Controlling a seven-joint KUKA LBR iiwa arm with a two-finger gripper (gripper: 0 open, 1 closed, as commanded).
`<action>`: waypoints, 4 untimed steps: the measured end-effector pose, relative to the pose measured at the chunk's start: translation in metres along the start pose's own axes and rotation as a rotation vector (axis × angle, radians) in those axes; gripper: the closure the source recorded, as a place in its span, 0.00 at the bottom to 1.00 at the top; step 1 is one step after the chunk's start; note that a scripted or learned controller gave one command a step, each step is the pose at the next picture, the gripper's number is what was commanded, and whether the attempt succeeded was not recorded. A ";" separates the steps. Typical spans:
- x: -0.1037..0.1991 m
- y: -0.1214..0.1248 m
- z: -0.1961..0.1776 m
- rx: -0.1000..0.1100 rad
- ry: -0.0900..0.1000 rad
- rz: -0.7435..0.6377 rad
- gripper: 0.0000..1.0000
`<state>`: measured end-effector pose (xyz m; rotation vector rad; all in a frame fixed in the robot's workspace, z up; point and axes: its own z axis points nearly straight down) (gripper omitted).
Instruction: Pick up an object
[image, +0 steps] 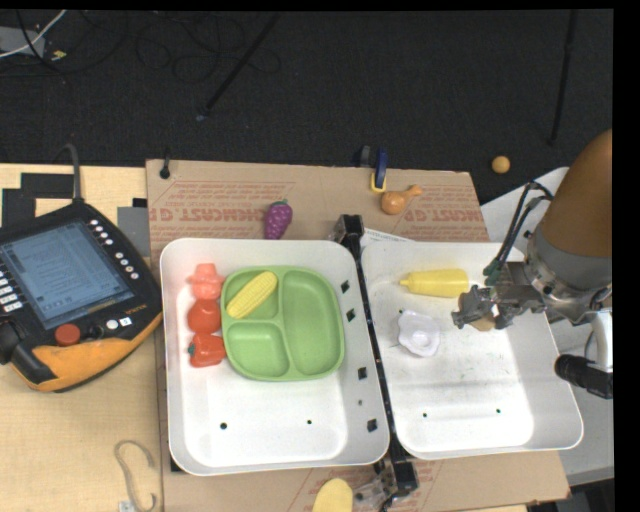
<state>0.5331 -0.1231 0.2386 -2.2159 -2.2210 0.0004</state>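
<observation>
Bins sit side by side on the counter (80, 420), which is laid with cardboard (310, 195) beneath them. In the left bin (260, 430) rests a green divided plate (285, 325) with a yellow corn cob (249, 294) in its upper-left compartment, and a row of orange-red toys (204, 318) lies just beside the plate's left edge. The right bin (480, 410) holds a yellow bottle (436, 283) lying on its side near the upper wall and a small white cup (418, 335) below it, the two near each other but apart. The gripper (480, 307) hangs over the right bin, just right of the bottle and cup, touching neither as far as can be seen; whether its fingers are spread or closed, I cannot tell. A purple grape bunch (278, 217) and an orange gourd-shaped toy (398, 198) lie on the cardboard behind the bins. A grey and orange control tablet (70, 290) rests on the counter at the left.
</observation>
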 end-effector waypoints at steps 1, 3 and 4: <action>0.043 -0.024 0.001 0.002 0.000 0.000 1.00; 0.103 -0.049 0.014 0.002 -0.001 0.001 1.00; 0.098 -0.043 0.003 0.000 -0.002 0.004 1.00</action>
